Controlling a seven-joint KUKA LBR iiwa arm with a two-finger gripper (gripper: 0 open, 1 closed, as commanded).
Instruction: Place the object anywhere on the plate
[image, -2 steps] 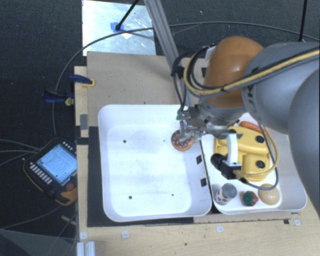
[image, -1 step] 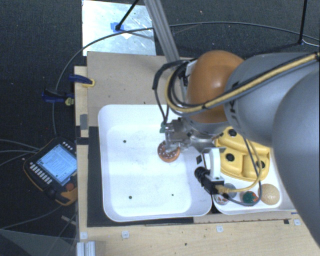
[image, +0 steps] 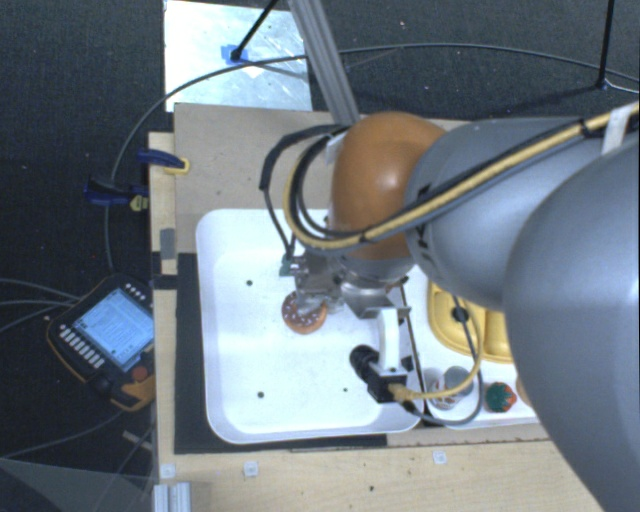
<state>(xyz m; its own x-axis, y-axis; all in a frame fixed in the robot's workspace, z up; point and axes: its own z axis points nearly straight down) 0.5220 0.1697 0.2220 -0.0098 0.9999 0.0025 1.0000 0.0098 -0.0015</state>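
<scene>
A small brown ring-shaped object (image: 304, 317), like a doughnut with pale specks, lies in the left white bin (image: 235, 300) near its middle. My gripper (image: 312, 288) hangs directly over the object's upper edge, and the arm's orange wrist and grey body cover most of it. The yellow plate (image: 458, 322) sits in the right bin, largely hidden under the arm, with its left rim showing.
A small green and orange item (image: 500, 397) lies in the right bin near the front. A black cable connector (image: 372, 374) dangles over the left bin's right side. A teach pendant (image: 105, 335) rests left of the bench, and clamps (image: 150, 175) grip its far left edge.
</scene>
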